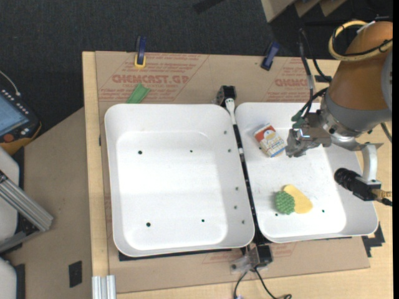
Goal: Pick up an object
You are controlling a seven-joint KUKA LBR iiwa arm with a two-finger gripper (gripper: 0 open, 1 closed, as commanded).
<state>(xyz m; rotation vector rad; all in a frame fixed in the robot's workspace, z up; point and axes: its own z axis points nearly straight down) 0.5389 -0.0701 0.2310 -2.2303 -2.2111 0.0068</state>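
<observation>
- The small carton (270,140) is judged light, stiff; it is best gripped across its flat sides.
- The gripper (297,143) is seen just beside it; its state cannot be told.

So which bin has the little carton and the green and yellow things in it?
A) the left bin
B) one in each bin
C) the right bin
C: the little carton, the green thing and the yellow thing all lie in the right bin.
</observation>
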